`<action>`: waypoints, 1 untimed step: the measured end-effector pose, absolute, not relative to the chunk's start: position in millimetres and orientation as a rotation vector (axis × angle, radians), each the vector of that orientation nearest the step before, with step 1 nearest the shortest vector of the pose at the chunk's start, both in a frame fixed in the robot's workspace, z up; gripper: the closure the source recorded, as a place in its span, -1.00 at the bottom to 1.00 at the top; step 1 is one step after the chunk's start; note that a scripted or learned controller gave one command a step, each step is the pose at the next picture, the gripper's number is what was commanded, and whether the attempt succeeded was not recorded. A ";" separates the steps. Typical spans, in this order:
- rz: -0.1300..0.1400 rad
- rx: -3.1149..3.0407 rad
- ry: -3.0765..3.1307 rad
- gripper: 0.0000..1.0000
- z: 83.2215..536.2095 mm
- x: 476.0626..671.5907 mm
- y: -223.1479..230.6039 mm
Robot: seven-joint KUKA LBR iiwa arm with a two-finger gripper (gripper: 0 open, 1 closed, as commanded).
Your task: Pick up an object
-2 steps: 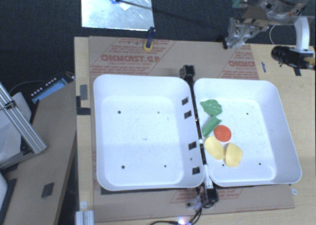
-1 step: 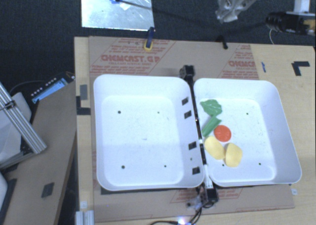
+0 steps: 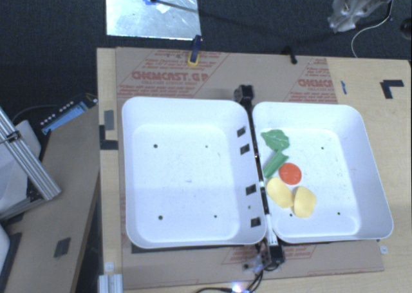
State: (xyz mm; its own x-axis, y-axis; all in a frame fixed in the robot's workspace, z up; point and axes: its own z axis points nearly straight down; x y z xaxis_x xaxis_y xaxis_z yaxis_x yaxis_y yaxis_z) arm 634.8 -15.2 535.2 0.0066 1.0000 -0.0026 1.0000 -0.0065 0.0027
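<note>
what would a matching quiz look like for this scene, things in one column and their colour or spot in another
Things:
1. disc
2. leafy piece
3. gripper
4. clip

Colour or spot:
a. top right, off the bench, above the dark floor
b. red-orange, in the right bin among the toy foods
c. yellow and blue, on the cardboard behind the left bin
d. green, farthest back of the items in the right bin

Pairs: 1-b, 2-d, 3-a, 4-c
</note>
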 end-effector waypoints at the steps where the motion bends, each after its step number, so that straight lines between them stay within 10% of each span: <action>1: -0.005 2.231 2.204 1.00 534.7 639.9 -153.8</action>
State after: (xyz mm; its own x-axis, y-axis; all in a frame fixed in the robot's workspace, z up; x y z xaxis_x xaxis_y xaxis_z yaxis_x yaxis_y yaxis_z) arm 639.9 -153.8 534.7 0.0122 0.9999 -0.0059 0.9999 -0.0122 0.0013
